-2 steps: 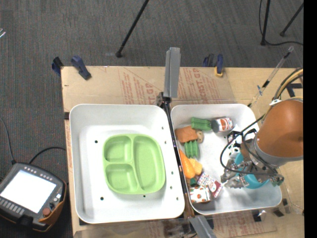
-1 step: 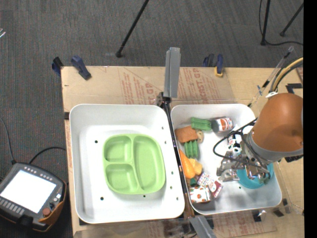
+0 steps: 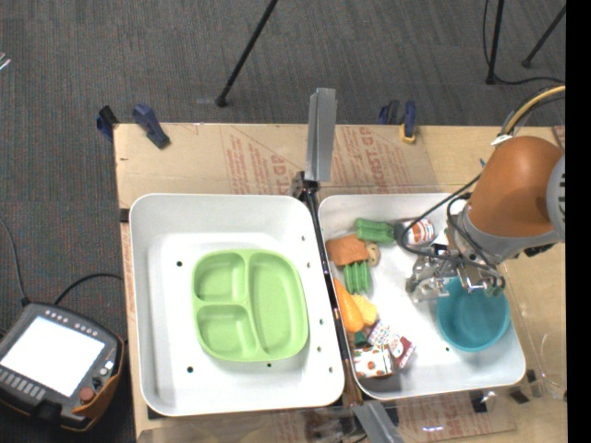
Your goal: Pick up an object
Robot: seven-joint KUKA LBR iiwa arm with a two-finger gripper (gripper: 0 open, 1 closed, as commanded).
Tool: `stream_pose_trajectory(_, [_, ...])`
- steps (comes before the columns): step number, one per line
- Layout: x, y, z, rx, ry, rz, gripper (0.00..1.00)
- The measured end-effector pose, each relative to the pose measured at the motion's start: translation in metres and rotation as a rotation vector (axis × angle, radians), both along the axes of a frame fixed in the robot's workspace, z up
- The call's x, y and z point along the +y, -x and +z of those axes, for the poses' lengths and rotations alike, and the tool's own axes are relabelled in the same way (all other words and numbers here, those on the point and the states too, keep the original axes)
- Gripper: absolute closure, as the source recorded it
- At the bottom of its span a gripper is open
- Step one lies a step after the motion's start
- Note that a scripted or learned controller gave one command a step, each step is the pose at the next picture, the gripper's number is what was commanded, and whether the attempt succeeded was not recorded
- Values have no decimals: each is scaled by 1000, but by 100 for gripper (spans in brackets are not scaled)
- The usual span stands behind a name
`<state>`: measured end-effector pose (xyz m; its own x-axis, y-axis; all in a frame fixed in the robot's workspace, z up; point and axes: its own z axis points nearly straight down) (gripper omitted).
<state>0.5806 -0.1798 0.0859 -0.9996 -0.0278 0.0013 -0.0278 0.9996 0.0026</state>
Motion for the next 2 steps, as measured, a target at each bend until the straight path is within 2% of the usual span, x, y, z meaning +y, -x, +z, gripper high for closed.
stream_pose_trajectory(1, [0, -1, 1, -3, 1, -1, 0])
stream_pose_trajectory(2, [-31, 22, 2, -2, 0, 168, 0])
